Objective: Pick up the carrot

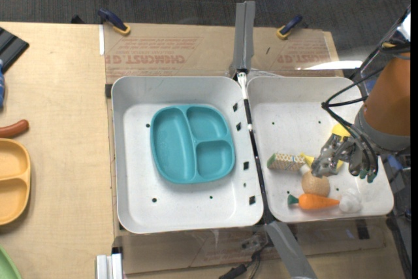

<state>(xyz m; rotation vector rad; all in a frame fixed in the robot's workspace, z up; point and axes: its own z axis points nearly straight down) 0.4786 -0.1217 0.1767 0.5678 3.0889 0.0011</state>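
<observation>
The carrot (316, 202), orange with a green stub at its left end, lies along the front wall of the right bin (287, 108). My gripper (326, 164) hangs just above and behind it, over a tan egg-shaped toy (315, 184) that touches the carrot's back. Nothing shows between the fingers, and the carrot rests on the bin floor, apart from them.
A speckled block (282, 162) and a yellow piece (339, 133) lie left of and behind the gripper. A white lump (351, 203) sits at the carrot's right tip. The left bin (130, 140) holds a teal divided plate (192, 143). An orange tray (12, 183) and a sausage toy (13, 128) lie on the left table.
</observation>
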